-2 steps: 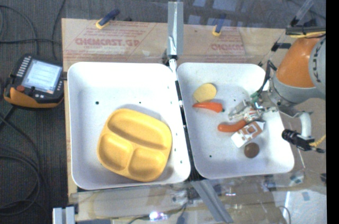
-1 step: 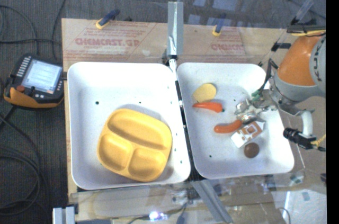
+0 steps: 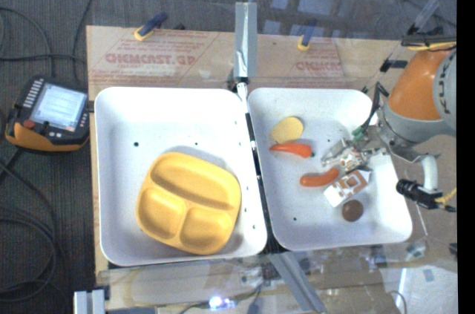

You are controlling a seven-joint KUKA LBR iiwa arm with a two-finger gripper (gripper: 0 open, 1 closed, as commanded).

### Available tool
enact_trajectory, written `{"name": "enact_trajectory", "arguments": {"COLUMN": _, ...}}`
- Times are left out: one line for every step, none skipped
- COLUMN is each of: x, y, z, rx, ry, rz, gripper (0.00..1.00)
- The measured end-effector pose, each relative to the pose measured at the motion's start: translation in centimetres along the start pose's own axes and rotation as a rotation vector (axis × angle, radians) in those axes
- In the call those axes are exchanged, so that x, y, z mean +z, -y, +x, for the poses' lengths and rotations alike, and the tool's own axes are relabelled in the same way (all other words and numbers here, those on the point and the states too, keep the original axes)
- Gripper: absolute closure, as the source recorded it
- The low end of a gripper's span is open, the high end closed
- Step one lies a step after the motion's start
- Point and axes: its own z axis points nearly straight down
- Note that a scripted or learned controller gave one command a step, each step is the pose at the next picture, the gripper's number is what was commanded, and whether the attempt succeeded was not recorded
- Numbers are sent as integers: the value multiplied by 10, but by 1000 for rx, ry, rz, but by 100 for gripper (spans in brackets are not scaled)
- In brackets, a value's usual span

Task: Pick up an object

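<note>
Right bin [image 3: 386, 227] (white): gripper [image 3: 343, 154] low beside orange sausage [image 3: 319, 178], its state seemingly unreadable.

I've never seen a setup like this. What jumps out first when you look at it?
The big yellow compartment tray grabs the eye, lying alone in the left bin. Next comes the robot arm with its orange band, reaching in from the right, its gripper low over the right bin among small food-like items such as an orange carrot.

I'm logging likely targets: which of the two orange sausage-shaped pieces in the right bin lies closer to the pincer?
The lower one, just left of the red-and-white piece. It sits almost under the pincer; the other lies further left, below the yellow piece.
</note>
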Motion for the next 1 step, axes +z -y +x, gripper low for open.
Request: {"name": "enact_trajectory", "arguments": {"x": -7, "y": -2, "z": 2, "rx": -5, "ry": -3, "rz": 2, "gripper": 100}}
